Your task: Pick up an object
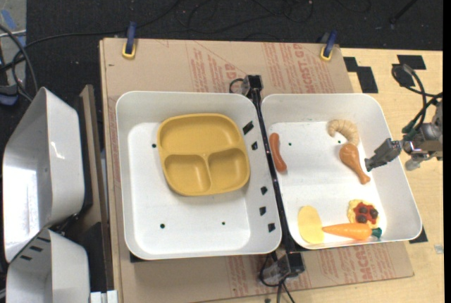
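Pincer [384, 152]: at right bin [317, 111] edge, beside drumstick [354, 161]; finger state cannot be told. Left bin [141, 175]: yellow plate [204, 154].

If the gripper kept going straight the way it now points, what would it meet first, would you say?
Probably the drumstick: the gripper at the right bin's right edge points leftward, and the drumstick lies nearest in that line. Its height above the bin is unclear, so it might pass over.

1. left bin [141, 224] holds a yellow divided plate [203, 153].
2. right bin [394, 185] holds sausage [278, 153], croissant [343, 130], drumstick [354, 161], carrot [349, 230].
3. gripper [386, 152] hangs at its right rim.
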You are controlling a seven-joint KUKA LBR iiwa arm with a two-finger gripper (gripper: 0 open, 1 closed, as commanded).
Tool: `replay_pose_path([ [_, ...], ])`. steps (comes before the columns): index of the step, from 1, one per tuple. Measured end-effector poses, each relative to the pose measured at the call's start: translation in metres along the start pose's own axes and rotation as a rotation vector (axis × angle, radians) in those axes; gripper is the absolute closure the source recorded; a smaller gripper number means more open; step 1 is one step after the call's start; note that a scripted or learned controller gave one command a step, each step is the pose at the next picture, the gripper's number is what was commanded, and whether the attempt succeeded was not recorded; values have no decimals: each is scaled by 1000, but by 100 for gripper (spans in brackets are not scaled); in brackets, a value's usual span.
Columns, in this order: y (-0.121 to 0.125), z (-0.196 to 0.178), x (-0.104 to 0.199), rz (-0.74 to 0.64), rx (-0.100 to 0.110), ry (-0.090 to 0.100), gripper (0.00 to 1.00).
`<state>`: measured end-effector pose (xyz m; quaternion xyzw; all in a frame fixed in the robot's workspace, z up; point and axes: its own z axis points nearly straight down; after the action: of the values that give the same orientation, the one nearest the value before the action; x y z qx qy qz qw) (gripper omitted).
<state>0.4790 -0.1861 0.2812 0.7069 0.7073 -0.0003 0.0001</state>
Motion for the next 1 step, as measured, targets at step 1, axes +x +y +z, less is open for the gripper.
replay_pose_path([
  [1,3,45,-4,3,4,2,0],
])
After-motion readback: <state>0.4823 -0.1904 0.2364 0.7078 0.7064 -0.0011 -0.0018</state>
